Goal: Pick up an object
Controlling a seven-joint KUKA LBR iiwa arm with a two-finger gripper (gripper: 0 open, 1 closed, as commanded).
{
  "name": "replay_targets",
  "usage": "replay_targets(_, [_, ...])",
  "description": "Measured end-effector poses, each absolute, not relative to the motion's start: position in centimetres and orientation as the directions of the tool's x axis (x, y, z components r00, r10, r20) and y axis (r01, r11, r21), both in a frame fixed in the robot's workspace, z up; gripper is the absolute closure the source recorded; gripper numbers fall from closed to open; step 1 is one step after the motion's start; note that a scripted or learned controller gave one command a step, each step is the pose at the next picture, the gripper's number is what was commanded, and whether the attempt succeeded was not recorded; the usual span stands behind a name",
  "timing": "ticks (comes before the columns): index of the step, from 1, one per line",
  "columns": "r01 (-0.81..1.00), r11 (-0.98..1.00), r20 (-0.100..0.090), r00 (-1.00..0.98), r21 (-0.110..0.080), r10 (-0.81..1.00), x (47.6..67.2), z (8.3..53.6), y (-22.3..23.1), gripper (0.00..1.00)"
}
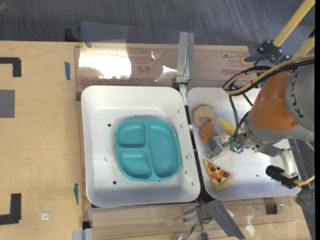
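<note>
In the right bin (250,181) lie a tan ring-shaped toy bagel (203,114), an orange toy (207,131) just below it, a yellow piece (226,125) to its right and a toy pizza slice (218,173) near the front left corner. My gripper (220,144) reaches in from the right, low over the bin. Its tip sits right beside the lower end of the orange toy and above the pizza slice. The grey arm with the orange band (272,109) covers the bin's right half.
The left bin (95,134) holds a teal divided plate (148,149) in its middle. A raised divider (189,134) runs between the bins. Yellow and black cables (245,76) loop over the back of the right bin.
</note>
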State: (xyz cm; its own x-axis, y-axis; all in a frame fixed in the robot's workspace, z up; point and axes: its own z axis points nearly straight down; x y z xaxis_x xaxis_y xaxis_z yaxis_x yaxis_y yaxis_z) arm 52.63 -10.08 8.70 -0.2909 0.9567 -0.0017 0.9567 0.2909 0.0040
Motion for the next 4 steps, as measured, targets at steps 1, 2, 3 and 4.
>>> replay_targets(1, [0.96,0.279,-0.002,-0.279,0.002,0.96,51.2,12.5,-10.5,0.0])
replay_targets(2, [0.965,0.261,-0.002,-0.261,0.004,0.965,56.4,8.7,-10.8,0.0])
replay_targets(3, [0.965,0.262,-0.007,-0.262,0.011,0.965,56.6,9.8,-10.8,1.0])
replay_targets(4, [0.965,0.262,-0.006,-0.262,0.009,0.965,56.6,9.7,-10.8,0.0])
